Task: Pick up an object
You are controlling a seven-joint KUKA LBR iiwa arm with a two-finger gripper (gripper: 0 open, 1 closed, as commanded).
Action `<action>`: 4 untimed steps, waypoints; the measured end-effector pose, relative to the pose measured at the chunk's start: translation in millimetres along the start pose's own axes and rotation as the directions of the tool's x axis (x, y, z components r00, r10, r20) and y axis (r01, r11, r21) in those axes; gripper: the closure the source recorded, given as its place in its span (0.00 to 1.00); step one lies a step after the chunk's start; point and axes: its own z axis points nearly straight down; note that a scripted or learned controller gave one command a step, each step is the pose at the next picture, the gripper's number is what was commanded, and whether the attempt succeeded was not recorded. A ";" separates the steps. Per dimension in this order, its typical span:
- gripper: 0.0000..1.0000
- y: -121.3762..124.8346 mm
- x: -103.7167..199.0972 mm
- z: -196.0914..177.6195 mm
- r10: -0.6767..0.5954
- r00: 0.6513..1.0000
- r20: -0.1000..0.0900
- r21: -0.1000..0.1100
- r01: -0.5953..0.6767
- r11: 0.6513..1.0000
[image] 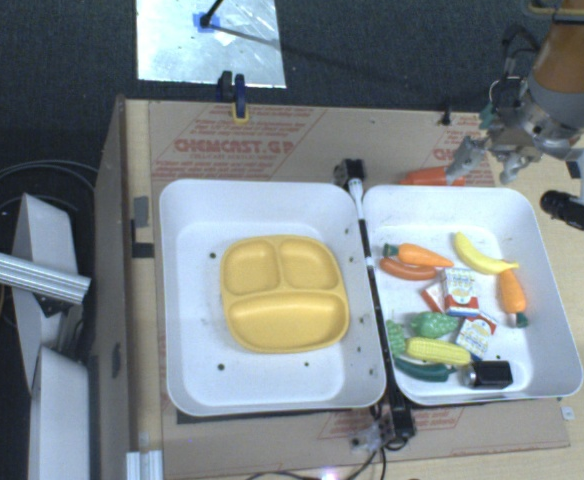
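The right bin (547,298) holds several toy foods: a banana (484,255), a carrot with green top (419,255), a red sausage (405,270), an orange piece (512,292), two small cartons (460,288), a corn cob (438,350) and a black block (491,373). My gripper (488,161) hangs above the bin's back rim at the upper right. It is open, with nothing between its fingers. An orange toy (427,176) lies on the cardboard just behind the rim, left of the gripper.
The left bin (187,298) carries a yellow divided plate (282,293). A clamp (352,174) sits at the back where the bins meet. A black fitting (572,208) sticks in from the right edge. Cables and metal parts lie left of the bench.
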 end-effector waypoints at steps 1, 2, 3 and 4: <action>0.00 -30.9 -21.2 158.3 0.002 1.000 -0.001 0.006 -0.002 1.000; 0.00 -77.0 39.3 168.6 0.000 1.000 -0.001 0.002 0.000 1.000; 0.00 -138.1 -24.4 168.1 0.003 1.000 0.001 0.002 -0.003 1.000; 0.00 -179.0 -64.2 168.1 0.003 1.000 0.000 0.002 -0.003 1.000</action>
